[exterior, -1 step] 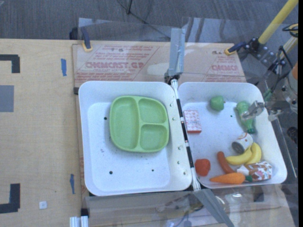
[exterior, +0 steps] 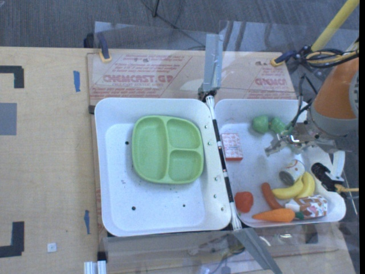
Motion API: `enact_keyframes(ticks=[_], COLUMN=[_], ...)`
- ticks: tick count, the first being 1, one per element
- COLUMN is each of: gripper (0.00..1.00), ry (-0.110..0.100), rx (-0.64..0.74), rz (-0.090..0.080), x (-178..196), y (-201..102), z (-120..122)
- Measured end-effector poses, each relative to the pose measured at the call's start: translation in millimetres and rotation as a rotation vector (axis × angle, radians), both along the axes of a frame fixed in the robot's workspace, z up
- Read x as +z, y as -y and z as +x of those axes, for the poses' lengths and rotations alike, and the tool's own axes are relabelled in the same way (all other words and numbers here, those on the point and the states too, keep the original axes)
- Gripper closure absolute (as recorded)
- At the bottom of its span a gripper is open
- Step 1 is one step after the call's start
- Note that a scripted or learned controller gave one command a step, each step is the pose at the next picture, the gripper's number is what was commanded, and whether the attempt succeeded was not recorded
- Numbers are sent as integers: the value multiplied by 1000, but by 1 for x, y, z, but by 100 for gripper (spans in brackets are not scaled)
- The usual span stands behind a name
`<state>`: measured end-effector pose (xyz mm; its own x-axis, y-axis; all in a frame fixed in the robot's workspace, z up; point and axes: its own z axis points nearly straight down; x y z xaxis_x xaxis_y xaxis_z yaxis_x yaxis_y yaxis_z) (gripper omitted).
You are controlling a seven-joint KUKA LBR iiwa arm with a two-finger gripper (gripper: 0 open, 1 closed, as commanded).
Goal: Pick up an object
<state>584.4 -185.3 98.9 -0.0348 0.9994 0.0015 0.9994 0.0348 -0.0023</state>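
Gripper [exterior: 280, 144] hangs over the right bin [exterior: 251, 110], fingers spread, empty — toy banana [exterior: 296, 188] nearest: prob. light, stiff, slick plastic; grab mid-curve.

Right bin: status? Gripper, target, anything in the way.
Gripper low over right bin, nothing between its fingers. Nearest: green toy, small round item, banana. Green divided plate in left bin, apart.
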Motion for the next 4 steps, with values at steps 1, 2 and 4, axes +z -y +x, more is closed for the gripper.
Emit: enact_keyframes(ticks=[1,2,4], gripper=[100,0,100], ry=[4,4,-18], rx=[-1,-1,25], rz=[-1,-1,9], x=[11,11,1], y=[1,1,12], z=[1,1,72])
